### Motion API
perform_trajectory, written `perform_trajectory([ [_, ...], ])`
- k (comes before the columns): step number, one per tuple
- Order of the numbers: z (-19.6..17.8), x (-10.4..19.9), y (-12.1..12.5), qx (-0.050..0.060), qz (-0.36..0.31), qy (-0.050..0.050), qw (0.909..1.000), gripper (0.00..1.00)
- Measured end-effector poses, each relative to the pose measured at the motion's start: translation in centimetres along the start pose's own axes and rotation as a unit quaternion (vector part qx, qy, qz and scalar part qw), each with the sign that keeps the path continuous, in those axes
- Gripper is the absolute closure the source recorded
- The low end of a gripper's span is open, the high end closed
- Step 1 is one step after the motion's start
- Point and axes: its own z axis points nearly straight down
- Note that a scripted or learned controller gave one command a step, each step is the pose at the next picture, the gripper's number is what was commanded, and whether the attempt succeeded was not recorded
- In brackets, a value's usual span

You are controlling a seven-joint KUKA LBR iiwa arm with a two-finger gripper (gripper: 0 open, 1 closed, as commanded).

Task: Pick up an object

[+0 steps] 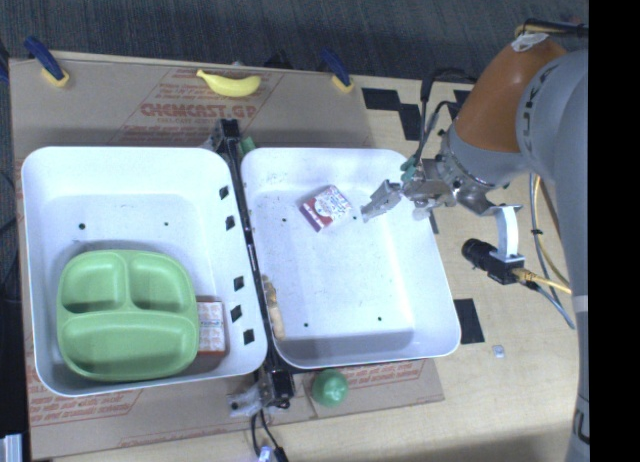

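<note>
The arm (520, 100) enters from the right side of the camera view, its orange band sitting above the wrist, and the gripper (378, 200) is positioned over the upper right portion of the right bin (420, 290). The state of the claw cannot be determined: the resolution at the tip is too low to separate one side from the other. No object is visible in its grasp. The small red and white packet (326, 208) lies flat on the floor of the right bin, in the upper middle area, just to the left of the gripper tip and apart from it. The left bin (40, 180) contains a green divided tray (127, 314), resting in the lower left area, with a small brown box (210, 325) touching the tray's right edge. Both bins rest side by side on a cardboard sheet (160, 110). A yellow banana (229, 81) lies on the cardboard above the left bin, outside both bins. A green ball (328, 387) sits on the cardboard below the right bin, near its lower left corner. Two blue clamps (47, 61) hold the cardboard's upper edge.
</note>
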Motion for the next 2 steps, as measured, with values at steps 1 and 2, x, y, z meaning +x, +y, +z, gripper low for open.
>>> perform_trajectory([
  [1, 10.2, -0.9, 8.1, -0.005, -0.001, -0.002, 1.0000, 0.00],
  [2, 10.2, -0.7, 0.3, -0.005, 0.000, -0.001, 1.0000, 0.00],
])
